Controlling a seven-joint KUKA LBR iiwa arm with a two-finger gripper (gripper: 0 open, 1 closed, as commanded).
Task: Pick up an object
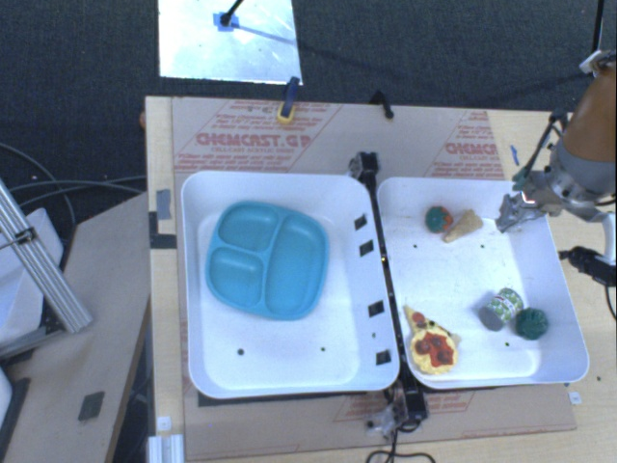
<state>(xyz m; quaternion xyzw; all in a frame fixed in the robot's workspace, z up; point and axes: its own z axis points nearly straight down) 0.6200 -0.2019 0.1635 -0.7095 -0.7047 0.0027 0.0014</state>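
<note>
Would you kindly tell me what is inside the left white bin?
The left bin holds one blue divided plate, lying flat with nothing in its compartments. A few dark spots dot the bin floor. The floor directly beneath the plate is covered, so nothing can be said of it.

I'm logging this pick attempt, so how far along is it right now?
Nothing looks picked yet. The pincer hangs over the far edge of the right bin, with no object seen between its tips. The nearest items, a tan wedge and a small green-and-red ball, lie on the bin floor. Left to do: descend, grasp one, lift it. The blue divided plate sits in the left bin.
</note>
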